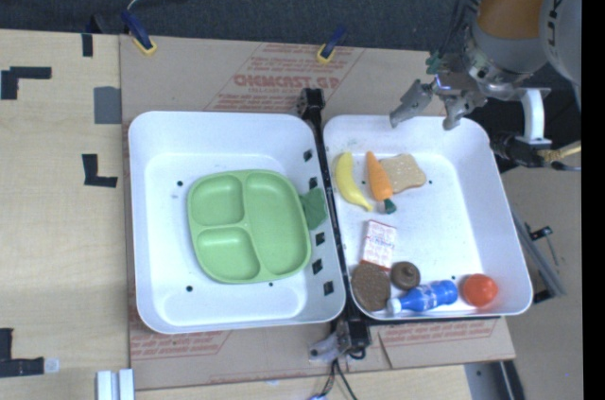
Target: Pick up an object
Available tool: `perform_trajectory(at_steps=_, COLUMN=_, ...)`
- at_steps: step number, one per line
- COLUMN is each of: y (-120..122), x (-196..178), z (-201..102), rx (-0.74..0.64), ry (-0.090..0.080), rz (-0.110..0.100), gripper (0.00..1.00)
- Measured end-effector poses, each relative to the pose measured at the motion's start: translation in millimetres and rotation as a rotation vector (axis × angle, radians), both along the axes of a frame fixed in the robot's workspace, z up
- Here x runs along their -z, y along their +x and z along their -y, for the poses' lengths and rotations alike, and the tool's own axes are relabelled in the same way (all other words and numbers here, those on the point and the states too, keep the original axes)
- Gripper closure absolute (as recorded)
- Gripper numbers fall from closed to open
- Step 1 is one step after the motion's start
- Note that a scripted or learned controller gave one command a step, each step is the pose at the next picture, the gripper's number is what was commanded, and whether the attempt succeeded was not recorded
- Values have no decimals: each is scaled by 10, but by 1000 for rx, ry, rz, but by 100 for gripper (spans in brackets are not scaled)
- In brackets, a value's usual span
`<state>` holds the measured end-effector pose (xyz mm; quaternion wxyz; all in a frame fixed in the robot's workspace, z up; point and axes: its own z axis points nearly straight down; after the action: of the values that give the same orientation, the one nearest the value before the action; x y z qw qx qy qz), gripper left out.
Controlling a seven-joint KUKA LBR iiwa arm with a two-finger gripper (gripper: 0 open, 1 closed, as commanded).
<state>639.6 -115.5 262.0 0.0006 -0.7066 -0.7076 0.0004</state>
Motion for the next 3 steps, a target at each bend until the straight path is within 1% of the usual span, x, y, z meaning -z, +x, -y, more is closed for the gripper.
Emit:
perform_trajectory(at_steps=1, y=-157, x=787, z=-455, rx=0, ry=0, rz=-2, gripper=0)
perform_trajectory(at_steps=2, y=-187, x=1702, z=-172, rx=0, ry=-2, rz=7, gripper=0)
perform_trajectory(at_steps=3, y=-177, x=1584, z=-168, rx=0, ry=-3, rz=9, gripper=100)
